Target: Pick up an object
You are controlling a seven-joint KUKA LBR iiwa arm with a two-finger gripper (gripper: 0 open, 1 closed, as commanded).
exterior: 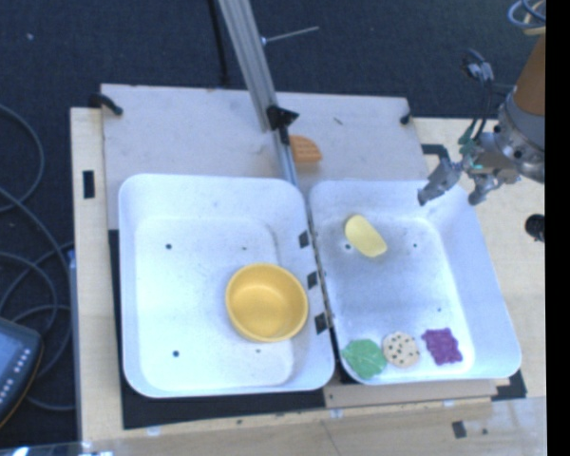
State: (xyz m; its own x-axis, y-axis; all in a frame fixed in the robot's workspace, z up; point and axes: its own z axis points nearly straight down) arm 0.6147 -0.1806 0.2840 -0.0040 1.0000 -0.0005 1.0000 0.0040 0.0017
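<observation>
Camera view puts my pincer at the far right corner of the right bin, hanging over the rim; the two fingers are spread apart with nothing between them; wrist and orange band sit above it at the frame's right side

Right bin contents: a pale yellow lump lies in the far half, left of centre, well apart from my pincer; along the near wall, three small pieces sit in a row, green piece at the left, a round spotted cookie-like piece just beside it, purple piece just beside that; the green one sits up against the near left corner

Left bin: a yellow bowl sits upright right of centre, close to the divider between the bins

An orange object rests on the board behind the bins, just beside the slanted metal rail running down to the gap between them; black cables and a screen corner lie on the dark floor at left
</observation>
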